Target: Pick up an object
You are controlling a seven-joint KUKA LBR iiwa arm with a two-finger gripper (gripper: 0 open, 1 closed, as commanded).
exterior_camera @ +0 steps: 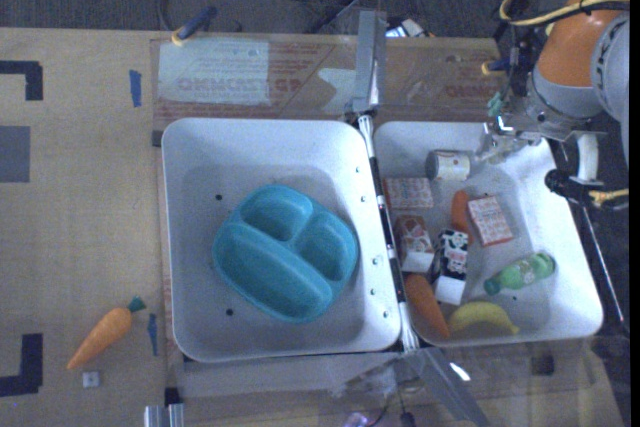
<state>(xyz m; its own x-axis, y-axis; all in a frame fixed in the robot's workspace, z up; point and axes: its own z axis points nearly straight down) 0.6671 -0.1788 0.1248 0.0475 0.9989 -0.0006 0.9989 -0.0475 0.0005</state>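
The right bin holds several small items. A silver can lies at its far side, close to the left of my gripper. Nearer the front are a pink box, a red-and-white box, an orange piece, a small carton, a cow-patterned box, a green bottle, a banana and a carrot. My gripper hangs over the bin's far right corner, below the orange wrist band. Nothing shows between its tips.
The left bin carries a blue divided plate. A second toy carrot lies on the bench at the front left. A metal divider rises behind the two bins. Cables loop around the arm at the top right.
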